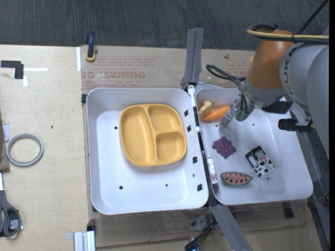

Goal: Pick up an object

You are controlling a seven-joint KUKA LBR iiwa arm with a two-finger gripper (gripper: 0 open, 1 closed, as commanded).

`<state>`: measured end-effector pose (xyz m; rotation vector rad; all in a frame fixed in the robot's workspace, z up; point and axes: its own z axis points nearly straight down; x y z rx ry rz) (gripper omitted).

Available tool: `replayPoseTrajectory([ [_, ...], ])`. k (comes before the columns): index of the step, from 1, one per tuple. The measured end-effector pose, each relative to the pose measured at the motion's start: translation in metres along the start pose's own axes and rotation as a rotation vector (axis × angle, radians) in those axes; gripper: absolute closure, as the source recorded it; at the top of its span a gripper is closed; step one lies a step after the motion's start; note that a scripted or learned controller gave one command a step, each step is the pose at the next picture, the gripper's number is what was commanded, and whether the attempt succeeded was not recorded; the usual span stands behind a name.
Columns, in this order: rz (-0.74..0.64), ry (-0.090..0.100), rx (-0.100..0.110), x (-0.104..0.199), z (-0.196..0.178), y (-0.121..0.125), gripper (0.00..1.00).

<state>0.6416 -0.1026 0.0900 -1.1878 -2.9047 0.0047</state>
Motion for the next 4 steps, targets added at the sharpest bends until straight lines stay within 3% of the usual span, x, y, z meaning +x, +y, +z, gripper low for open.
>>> replayPoseTrajectory([
  [1,0.506,0.008,0.009,-0.007,0.002,0.007,1.0],
  [2,1.089,0.0,0.0,-0.015,0.0,-0.008,1.0],
  [3,1.332,0.01,0.02,-0.063,0.004,-0.046,1.0],
  [4,1.734,0.003,0.008,-0.046,0.002,-0.025,1.0],
])
